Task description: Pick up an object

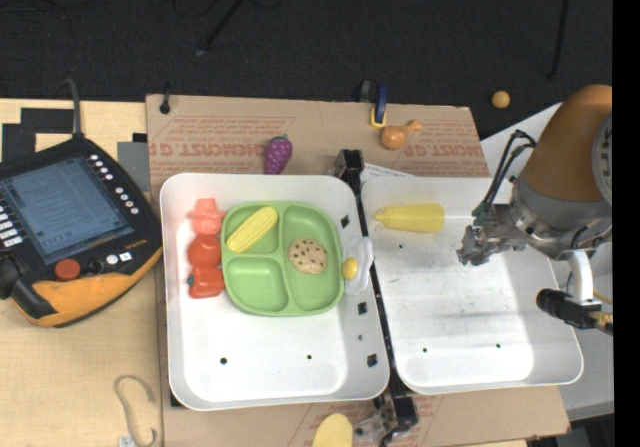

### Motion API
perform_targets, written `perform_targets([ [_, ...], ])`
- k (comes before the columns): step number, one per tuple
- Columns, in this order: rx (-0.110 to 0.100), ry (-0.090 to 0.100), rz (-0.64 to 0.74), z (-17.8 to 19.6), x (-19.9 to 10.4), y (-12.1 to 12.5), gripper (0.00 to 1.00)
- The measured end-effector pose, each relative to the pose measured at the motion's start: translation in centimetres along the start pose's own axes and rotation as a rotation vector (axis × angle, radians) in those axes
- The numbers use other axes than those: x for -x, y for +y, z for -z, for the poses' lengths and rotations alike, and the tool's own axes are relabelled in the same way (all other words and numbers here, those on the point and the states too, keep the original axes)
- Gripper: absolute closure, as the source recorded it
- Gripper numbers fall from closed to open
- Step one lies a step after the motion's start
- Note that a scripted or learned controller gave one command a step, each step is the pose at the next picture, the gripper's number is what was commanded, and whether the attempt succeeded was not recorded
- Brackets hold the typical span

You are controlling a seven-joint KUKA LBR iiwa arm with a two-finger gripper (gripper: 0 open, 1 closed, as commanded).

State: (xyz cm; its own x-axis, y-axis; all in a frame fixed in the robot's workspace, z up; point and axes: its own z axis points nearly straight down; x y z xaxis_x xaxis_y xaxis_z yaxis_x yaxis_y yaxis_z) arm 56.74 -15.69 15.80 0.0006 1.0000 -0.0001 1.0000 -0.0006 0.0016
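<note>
Lemon (333, 429): yellow, nearest of all, on the cardboard (420, 135) at the near edge, between the two bins.
Left bin (265, 360): white, shallow; near half bare.
Green tray (285, 257): three compartments, in far half of left bin — corn cob (250, 228) in far-left compartment, cookie (308, 255) in right one.
Red toy (204, 267): touching the tray's left side, with a pink piece (205, 215) just beyond it.
Small yellow piece (350, 269): at the tray's right edge, by the bin wall.
Right bin (470, 350): white, near part bare.
Gripper (478, 245): over right bin, right of centre, low; fingers' state — cannot tell, nothing seen between them.
Yellow bottle (409, 218): lying on its side, far-left part of right bin, left of the gripper, apart from it.
Pendant (70, 225): black and orange, on the bench left of the bins.
Grapes (277, 153): purple, on cardboard beyond left bin.
Orange pear (398, 134): on cardboard, far side, beyond right bin.
Orange ball (500, 99): farthest, on dark floor.
</note>
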Motion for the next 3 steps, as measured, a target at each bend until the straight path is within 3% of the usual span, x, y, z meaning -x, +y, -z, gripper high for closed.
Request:
perform_targets([
  [1,0.002,-0.001,0.001,6.3,-0.2,0.2,1.0],
  [2,-0.002,0.001,0.0,7.0,-0.1,0.2,1.0],
  [3,-0.006,0.002,0.002,7.7,-2.9,-3.7,1.0],
])
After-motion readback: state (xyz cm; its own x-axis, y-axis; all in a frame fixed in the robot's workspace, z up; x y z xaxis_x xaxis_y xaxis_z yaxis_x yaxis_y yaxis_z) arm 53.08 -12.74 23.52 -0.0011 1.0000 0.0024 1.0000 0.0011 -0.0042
